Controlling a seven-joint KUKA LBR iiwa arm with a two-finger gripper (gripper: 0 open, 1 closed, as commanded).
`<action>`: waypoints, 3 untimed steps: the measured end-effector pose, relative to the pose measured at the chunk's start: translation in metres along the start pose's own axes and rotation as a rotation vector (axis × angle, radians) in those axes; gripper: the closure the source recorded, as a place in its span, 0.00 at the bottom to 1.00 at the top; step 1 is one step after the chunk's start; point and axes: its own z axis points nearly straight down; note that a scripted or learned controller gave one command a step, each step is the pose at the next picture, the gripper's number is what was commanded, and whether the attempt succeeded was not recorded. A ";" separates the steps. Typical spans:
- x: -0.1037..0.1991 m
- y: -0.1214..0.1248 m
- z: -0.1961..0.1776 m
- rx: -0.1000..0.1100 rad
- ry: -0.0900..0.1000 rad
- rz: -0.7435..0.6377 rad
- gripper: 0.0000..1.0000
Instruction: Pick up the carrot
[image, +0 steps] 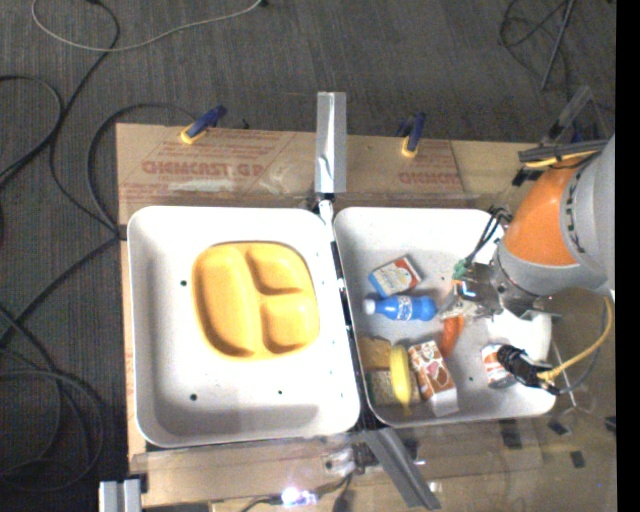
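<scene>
The carrot (451, 334) is a short orange piece lying in the right bin (440, 228), just right of the blue bottle's cap end. My gripper (466, 298) hangs directly above the carrot's upper end, at the tip of the grey arm with the orange band (540, 232). The gripper's body hides the top of the carrot, and I cannot make out whether it touches it.
Around the carrot lie a blue bottle (404, 308), a red and white box (395, 275), a red carton (432, 372), a yellow item (400, 373) and a small can (494, 364). The left bin (160, 380) holds a yellow divided tray (258, 298).
</scene>
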 end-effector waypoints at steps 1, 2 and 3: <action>0.019 0.024 -0.070 -0.001 -0.001 0.049 1.00; 0.026 -0.018 0.010 -0.016 0.003 0.196 1.00; 0.113 0.005 -0.082 0.000 -0.001 0.329 1.00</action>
